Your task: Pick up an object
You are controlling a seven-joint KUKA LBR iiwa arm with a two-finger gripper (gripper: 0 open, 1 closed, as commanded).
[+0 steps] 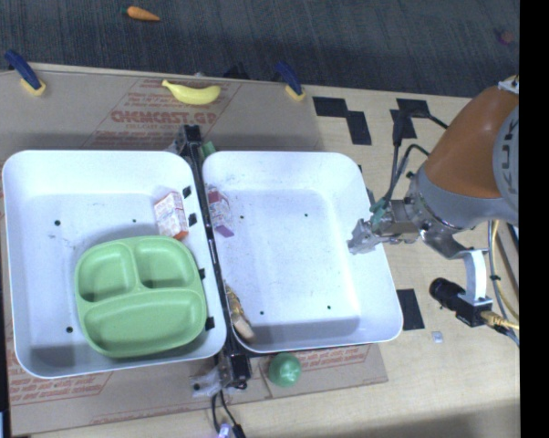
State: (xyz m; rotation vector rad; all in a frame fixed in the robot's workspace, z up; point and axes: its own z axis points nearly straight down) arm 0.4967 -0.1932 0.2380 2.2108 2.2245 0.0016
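My gripper (362,237) hangs over the right rim of the right bin (293,245), with nothing seen held in it. A green divided plate (142,293) lies in the left bin (37,199). Just above the plate stands a small red and white carton (170,214). A small pink and white packet (219,210) lies in the right bin against the divider. Lower down the same side rests a tan object (237,318).
A yellow banana (191,90) lies on the cardboard behind the bins. A green ball (284,369) sits on the cardboard in front of the right bin. An orange item (143,13) lies on the floor. Blue clamps (25,71) hold the cardboard's back edge.
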